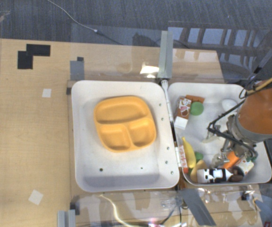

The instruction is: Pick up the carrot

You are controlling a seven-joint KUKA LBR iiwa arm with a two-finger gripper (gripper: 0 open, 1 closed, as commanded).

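Note:
The carrot (232,162), a small orange piece, lies near the front of the right bin (266,167), partly covered by the gripper. My gripper (226,154) is lowered into that bin directly over the carrot, among dark cables and metal parts. Above it, the grey wrist and the orange band (264,113) of the arm reach in from the right. The tip of the gripper is too cluttered to make out against the carrot.
The right bin also holds a yellow banana (188,151), a green round piece (197,108), a brown packet (183,106), a white box (180,123) and a black-and-white toy (216,175) at the front wall. An orange divided plate (124,123) sits in the left bin (84,174).

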